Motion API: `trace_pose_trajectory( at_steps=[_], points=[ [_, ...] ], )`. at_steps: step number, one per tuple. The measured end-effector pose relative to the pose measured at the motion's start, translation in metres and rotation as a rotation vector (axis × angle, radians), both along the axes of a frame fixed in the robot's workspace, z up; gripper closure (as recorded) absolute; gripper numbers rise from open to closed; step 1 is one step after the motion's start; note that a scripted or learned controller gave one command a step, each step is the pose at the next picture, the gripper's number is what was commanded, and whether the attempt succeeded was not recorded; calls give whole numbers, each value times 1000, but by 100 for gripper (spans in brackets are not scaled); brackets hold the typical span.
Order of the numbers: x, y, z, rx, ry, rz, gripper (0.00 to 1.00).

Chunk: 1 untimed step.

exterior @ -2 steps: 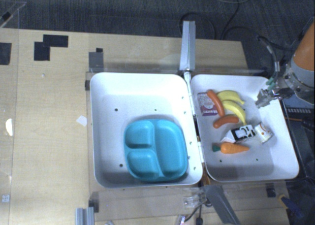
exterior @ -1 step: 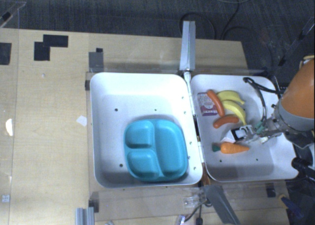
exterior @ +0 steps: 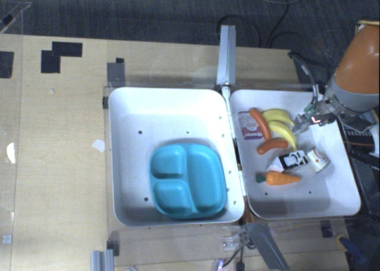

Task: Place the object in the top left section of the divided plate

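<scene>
Two white bins are set side by side on the bench (exterior: 59,145). A blue divided plate (exterior: 189,181) is seen in the left bin (exterior: 130,145). Gathered in the right bin (exterior: 338,193) are a banana (exterior: 280,124), two sausages (exterior: 261,126), a carrot (exterior: 282,178), a small packet (exterior: 246,124) and a white can (exterior: 317,160). The jaws (exterior: 306,120) are held just beside the banana; how far they are parted cannot be told.
</scene>
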State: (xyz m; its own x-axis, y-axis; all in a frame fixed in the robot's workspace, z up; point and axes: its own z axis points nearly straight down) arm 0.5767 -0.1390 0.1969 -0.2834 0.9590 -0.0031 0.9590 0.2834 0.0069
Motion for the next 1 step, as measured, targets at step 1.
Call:
trace_pose_trajectory(
  at_steps=[1],
  points=[
    [-89, 45, -29, 1, 4, 28, 100]
  ],
)
